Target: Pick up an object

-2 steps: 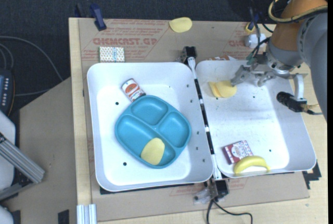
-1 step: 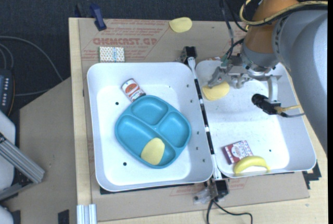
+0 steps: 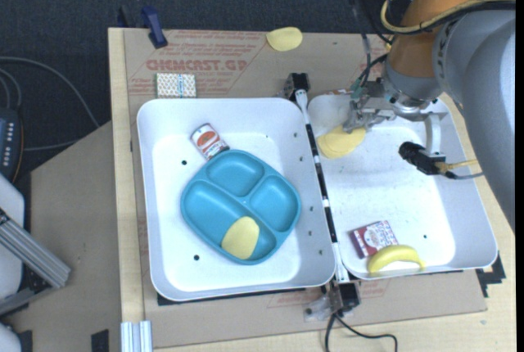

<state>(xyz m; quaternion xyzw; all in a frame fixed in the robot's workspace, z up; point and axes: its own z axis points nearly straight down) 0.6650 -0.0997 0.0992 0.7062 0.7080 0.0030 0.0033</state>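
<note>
My pincer (image 3: pixel 358 123) hangs low over the far left corner of the right bin (image 3: pixel 458 219), its tip right at a pale yellow, lemon-like piece (image 3: pixel 340 143) lying near the divider — whether it is wide, narrow or gripping, I cannot tell from here. In that bin's near corner a banana (image 3: pixel 395 259) lies against a small red-and-white packet (image 3: pixel 373 237). The left bin (image 3: pixel 160 178) holds a blue sectioned plate (image 3: pixel 237 203) with a yellow piece (image 3: pixel 241 238) in its near compartment, and a small red-and-white can (image 3: pixel 210 141) just beyond it. Another yellow piece (image 3: pixel 284 38) rests on the counter (image 3: pixel 221 56) — outside both bins.
</note>
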